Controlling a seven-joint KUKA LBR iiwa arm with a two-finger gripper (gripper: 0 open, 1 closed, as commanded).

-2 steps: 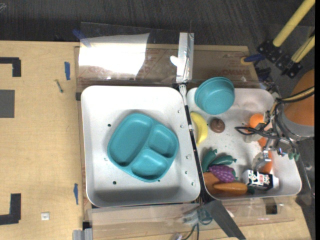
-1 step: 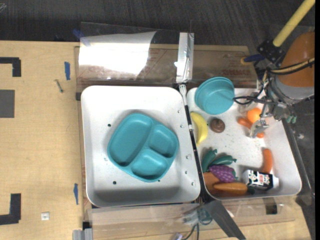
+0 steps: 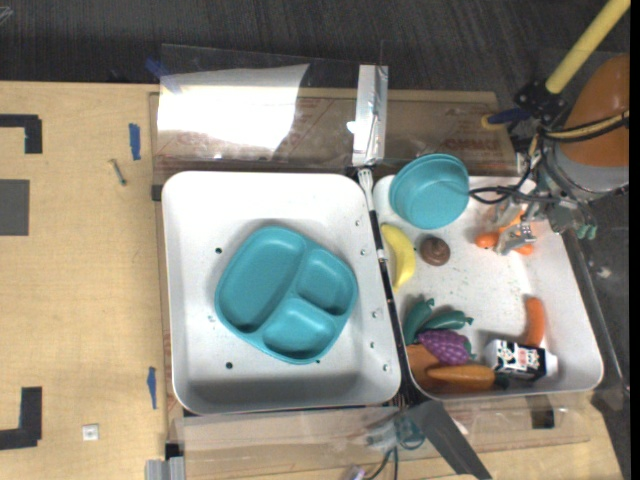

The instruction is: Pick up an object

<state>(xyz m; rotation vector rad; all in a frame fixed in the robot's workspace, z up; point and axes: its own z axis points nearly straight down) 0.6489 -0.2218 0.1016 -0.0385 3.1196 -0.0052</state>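
Observation:
The right bin (image 3: 480, 283) holds several toy items. A teal bowl (image 3: 430, 190) sits at its far left corner, with a yellow banana (image 3: 401, 255) and a brown ball (image 3: 434, 250) just in front of it. A small orange piece (image 3: 487, 238) lies near the far right. Along the near side are a green leafy toy (image 3: 432, 319), purple grapes (image 3: 446, 346), an orange carrot-like piece (image 3: 458, 376), a black-and-white carton (image 3: 520, 359) and a red-orange sausage (image 3: 535, 320). My gripper (image 3: 517, 230) hangs over the bin's far right corner, right beside the small orange piece.
The left bin (image 3: 190, 208) holds a teal divided plate (image 3: 287, 292). A clear plastic sheet (image 3: 235, 113) and a metal divider (image 3: 369, 113) stand behind the bins. The arm's orange band (image 3: 600, 103) and cables (image 3: 545, 183) crowd the far right.

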